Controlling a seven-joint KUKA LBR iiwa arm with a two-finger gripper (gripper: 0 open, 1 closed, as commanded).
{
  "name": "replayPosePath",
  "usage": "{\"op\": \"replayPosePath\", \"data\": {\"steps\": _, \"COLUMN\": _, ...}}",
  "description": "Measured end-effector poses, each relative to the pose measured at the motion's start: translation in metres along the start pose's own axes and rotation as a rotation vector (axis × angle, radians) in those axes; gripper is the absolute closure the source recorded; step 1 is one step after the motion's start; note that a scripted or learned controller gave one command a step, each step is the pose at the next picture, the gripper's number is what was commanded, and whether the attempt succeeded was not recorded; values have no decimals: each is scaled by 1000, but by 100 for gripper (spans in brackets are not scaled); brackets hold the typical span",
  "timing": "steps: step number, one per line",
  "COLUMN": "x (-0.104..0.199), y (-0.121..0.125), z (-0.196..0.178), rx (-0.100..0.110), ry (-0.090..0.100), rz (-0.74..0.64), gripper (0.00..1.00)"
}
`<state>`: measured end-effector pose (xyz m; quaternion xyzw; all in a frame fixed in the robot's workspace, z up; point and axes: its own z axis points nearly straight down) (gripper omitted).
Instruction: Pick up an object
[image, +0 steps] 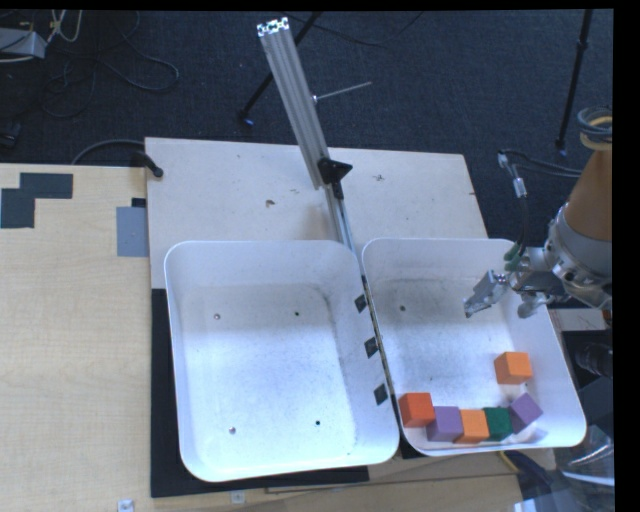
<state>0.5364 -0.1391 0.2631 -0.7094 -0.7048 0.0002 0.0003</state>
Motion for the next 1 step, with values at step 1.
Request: {"op": "replayPosePath", "data": {"steps": 1, "x": -66, "y": 5, "z": -3, "rx": 0, "ry": -3, "rz": -2, "gripper": 0}}
